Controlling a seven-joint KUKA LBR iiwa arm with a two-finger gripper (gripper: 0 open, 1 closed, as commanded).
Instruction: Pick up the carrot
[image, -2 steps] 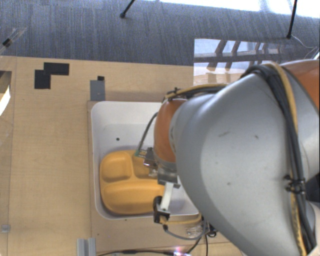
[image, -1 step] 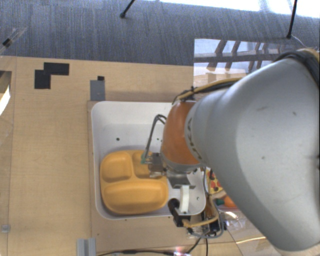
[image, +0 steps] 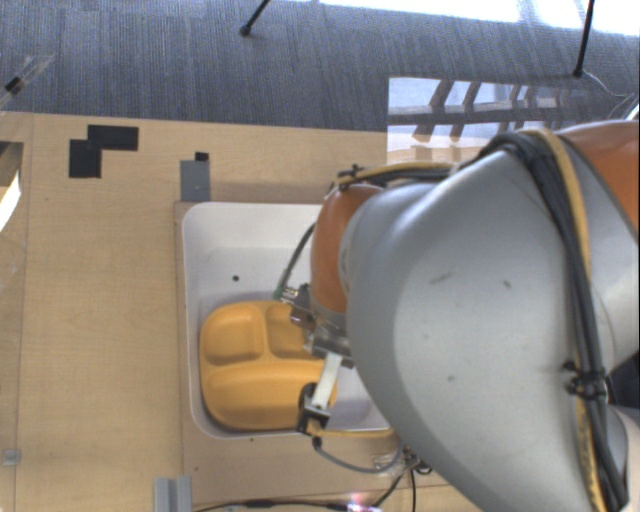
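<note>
Arm (image: 480, 320) covers most of the bin (image: 230, 250); you can't tell the claw state or spot the carrot (likely under the arm). Risk: claw closes on the yellow tray (image: 255, 375) instead, since it's right beside the wrist.

This looks like a robotics lab or test cell. A big grey industrial arm (image: 490, 330) with an orange band and bundled black cables (image: 575, 300) reaches in from the right over a pale wooden surface (image: 90, 330), into which a shallow white bin (image: 240, 245) is set, with black markers (image: 100, 148) stuck at the far left. Beyond the surface lies grey office carpet (image: 200, 60) with thin black stand legs (image: 256, 17) on it, and a yellow divided tray (image: 250, 365) sits in the bin.
</note>
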